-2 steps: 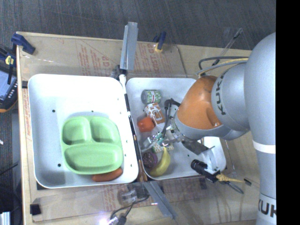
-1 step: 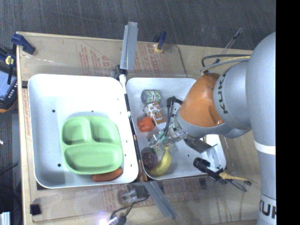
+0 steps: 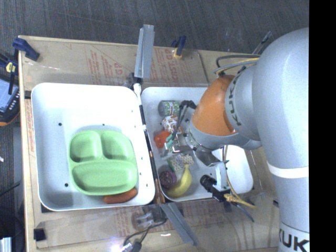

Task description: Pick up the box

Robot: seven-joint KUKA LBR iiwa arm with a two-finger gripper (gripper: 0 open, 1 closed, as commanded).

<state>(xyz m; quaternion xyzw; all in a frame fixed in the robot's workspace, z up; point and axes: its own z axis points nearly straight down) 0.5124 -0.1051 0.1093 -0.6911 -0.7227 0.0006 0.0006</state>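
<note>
Reaching: the arm [image 3: 273,125] leans in over the right bin [image 3: 239,180], its gripper [image 3: 176,143] low among the clutter.
Pincer: from where I stand I cannot tell whether it is spread or pressed together.
Box: probably the small printed carton [image 3: 169,123] near the gripper, between the can [image 3: 169,107] and a red item [image 3: 161,138].
Neighbours: banana [image 3: 182,182] and a dark round fruit [image 3: 167,178] lie closer to me.
Left bin [image 3: 47,140]: green divided plate [image 3: 102,161], sausage [image 3: 119,196] beside it.
Risk: crowding. Fingers may grab the red item or shove the carton against the wall.
</note>
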